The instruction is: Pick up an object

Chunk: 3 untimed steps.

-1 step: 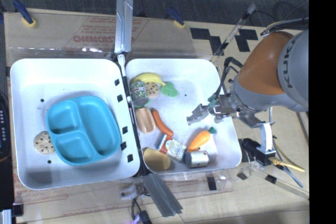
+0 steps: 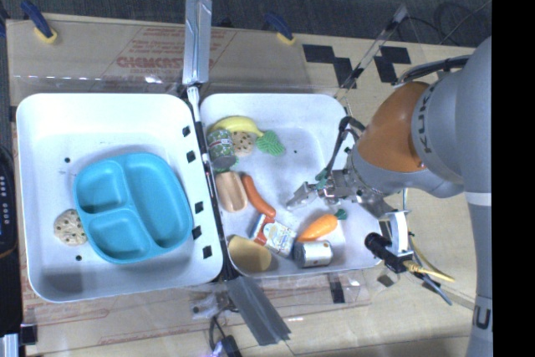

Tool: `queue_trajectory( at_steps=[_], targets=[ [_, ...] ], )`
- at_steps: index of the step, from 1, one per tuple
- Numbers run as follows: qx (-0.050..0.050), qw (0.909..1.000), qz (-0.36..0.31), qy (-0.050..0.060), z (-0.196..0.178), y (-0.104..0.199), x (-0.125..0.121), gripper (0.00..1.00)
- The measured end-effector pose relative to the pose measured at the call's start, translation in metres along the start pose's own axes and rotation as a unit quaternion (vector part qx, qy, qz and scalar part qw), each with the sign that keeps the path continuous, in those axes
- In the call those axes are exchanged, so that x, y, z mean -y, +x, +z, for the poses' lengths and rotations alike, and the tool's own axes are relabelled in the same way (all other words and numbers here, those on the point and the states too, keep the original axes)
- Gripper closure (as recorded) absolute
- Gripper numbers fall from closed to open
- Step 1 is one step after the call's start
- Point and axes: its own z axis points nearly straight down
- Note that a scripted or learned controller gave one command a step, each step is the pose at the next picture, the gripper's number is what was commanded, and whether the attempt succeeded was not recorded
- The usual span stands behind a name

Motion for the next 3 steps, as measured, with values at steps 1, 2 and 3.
queue_trajectory(
  at_steps=[1,2,3],
  targets=[
    [-0.001,0.9999,-0.013,0.001,0.001,0.017,-0.066,0.00],
    [-0.001,0.9989,-0.046,0.000,0.000,0.004,-0.104,0.00],
    [0.000,0.9999,-0.015,-0.001,0.000,0.012,-0.111,0.00]
  ],
)
